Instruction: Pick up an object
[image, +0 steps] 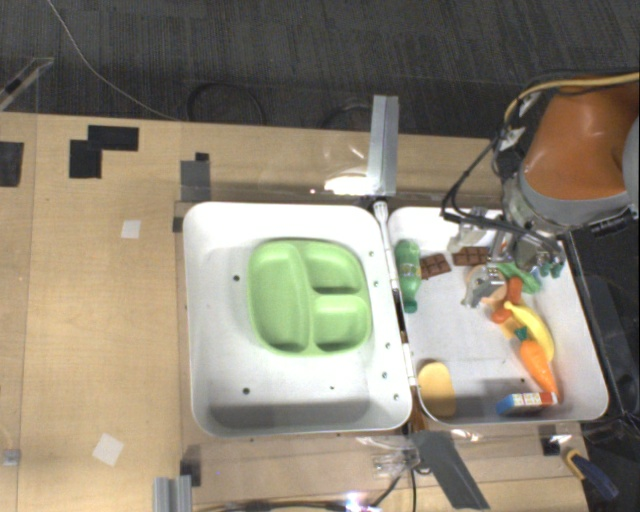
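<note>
My gripper (483, 288) hangs low over the upper middle of the right bin (590, 360), below the orange band of the arm (575, 140). Right beside it lie a small orange piece (513, 291) and a green piece (527, 277). A yellow banana (528, 325) and an orange carrot (538, 366) lie just down and to the right of it. Two brown chocolate pieces (434, 266) (468, 257) sit to its left. A green bottle (407, 270) lies along the bin's left wall. Nothing shows as lifted.
A yellow round object (435, 380) and a blue and white box (522, 402) rest near the right bin's front wall. The left bin (205, 340) holds a green divided plate (305, 295). Black cables (470, 185) hang by the wrist.
</note>
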